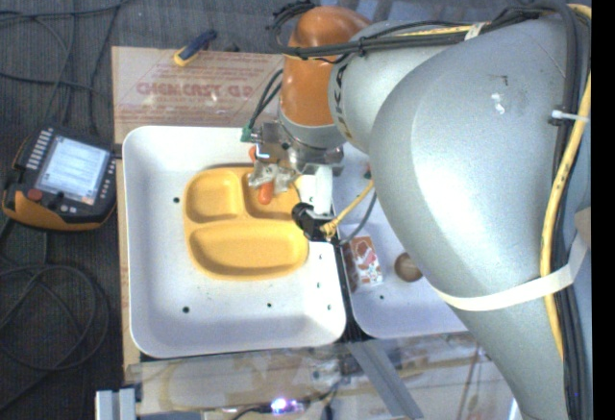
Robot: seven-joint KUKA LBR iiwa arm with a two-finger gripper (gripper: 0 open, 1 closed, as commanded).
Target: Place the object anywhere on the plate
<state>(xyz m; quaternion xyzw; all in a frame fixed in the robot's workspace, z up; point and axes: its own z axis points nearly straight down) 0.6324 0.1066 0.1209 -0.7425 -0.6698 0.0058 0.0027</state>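
Note:
A yellow divided plate [240,234] lies in the left white bin [159,245]. My gripper [269,180] hangs over the plate's upper right compartment, below the orange wrist band. A small orange object [263,195] shows at the gripper's tip, just above or in that compartment; I cannot tell whether it is held or resting. The arm's grey body covers most of the right bin.
In the right bin [404,308] lie a small red-and-white packet [364,260] and a brown rounded object [407,266]. A teach pendant [62,178] sits left of the bench. A cardboard sheet [183,91] lies behind the left bin, with cables on the floor.

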